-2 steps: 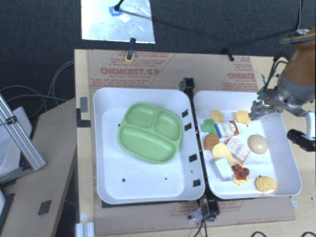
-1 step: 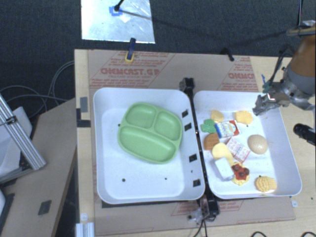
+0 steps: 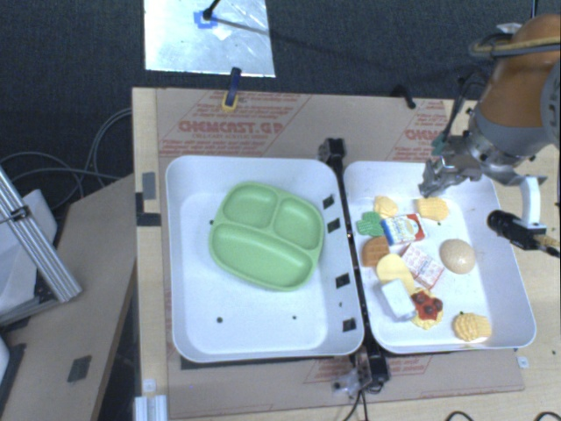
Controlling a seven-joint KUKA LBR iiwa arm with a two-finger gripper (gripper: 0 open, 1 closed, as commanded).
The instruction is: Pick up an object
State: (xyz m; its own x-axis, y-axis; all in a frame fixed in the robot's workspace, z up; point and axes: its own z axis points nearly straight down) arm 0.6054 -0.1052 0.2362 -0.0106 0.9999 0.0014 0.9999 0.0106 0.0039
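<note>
Gripper (image 3: 434,182) at right bin's (image 3: 508,261) 12 o'clock, above flat yellow piece (image 3: 432,208); grip state can't tell. Smooth green tray (image 3: 267,235) in left bin.

Arm (image 3: 526,77) cut off at right edge, toy food (image 3: 412,266) too small to identify

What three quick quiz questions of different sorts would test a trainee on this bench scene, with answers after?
1. True or false: the green tray lies in the left bin.
2. Which bin holds the pile of toy food? A left, B right.
3. Fill in: the gripper hovers above the ___ bin's far edge.
Key: 1 true; 2 B, the right bin; 3 right.
</note>
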